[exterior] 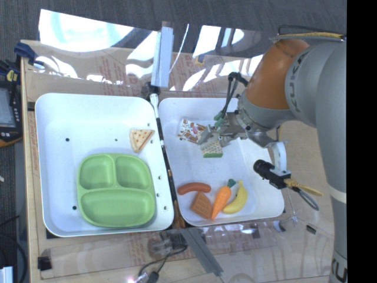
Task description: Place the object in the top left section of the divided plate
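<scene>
The arm [294, 81] reaches in over the right bin [259, 208], its gripper [213, 139] low above a small green-white piece [212, 151]; its opening cannot be told. The divided plate [115, 188] lies in the left bin [53, 152], long axis across, a triangular sandwich [141, 138] just above it

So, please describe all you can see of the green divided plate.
The green divided plate looks like matte plastic, with rounded corners. Raised ridges split it into three sections: two smaller ones at the top and one wide one below. It lies flat in the left bin, toward the lower part. The waffle-patterned triangle lies just above its top right corner, apart from it.
</scene>
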You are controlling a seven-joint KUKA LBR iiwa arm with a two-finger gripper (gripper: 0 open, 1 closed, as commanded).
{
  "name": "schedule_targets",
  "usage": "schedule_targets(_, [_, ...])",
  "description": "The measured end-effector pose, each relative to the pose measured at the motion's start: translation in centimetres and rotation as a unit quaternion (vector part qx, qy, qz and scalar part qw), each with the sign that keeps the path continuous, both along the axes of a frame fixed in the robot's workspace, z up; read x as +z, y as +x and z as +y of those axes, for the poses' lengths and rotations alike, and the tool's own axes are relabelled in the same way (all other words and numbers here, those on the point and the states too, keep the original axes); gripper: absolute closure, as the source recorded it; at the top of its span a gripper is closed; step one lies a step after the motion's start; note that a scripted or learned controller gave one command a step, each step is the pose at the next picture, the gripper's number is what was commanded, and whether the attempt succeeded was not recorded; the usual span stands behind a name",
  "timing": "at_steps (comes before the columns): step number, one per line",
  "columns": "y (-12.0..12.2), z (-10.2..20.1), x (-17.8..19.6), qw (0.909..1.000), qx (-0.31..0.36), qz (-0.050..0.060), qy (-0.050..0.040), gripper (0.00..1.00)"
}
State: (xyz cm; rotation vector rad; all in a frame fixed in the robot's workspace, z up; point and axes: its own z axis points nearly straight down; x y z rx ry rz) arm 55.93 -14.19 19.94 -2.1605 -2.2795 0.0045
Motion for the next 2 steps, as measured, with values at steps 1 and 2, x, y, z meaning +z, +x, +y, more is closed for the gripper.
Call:
schedule_targets(1, [-6.5, 5.1, 5.6, 0.998, -0.063, 0.001, 0.0005, 1.0])
schedule_targets(2, [-8.3, 12.9, 5.7, 0.9944, -0.106, 0.001, 0.0003, 1.0])
